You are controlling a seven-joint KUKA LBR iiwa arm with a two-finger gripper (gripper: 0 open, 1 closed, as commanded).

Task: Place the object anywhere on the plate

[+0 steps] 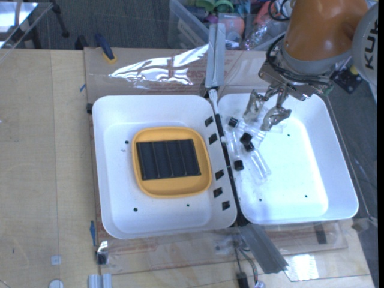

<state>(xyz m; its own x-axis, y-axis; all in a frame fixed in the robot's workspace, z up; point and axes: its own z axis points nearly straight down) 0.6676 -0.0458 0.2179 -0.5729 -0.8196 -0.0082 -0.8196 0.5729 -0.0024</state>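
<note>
A yellow plate [173, 188] with a dark ridged centre lies in the left bin [114, 119]. In the right bin [312, 179], close to the divider, a clear plastic object [255, 159] with small black parts rests on the floor. My gripper [267, 114] hangs over the upper left part of the right bin, just above and to the right of the object's far end. Its two metal fingers [279, 116] stand apart with nothing between them. The orange wrist band hides the top of the gripper.
The raised divider [223, 161] with black clips runs between the bins. A crumpled clear sheet [159, 71] lies behind the left bin. A tub of colourful items [231, 5] stands at the back. A metal bar [215, 53] leans behind the divider.
</note>
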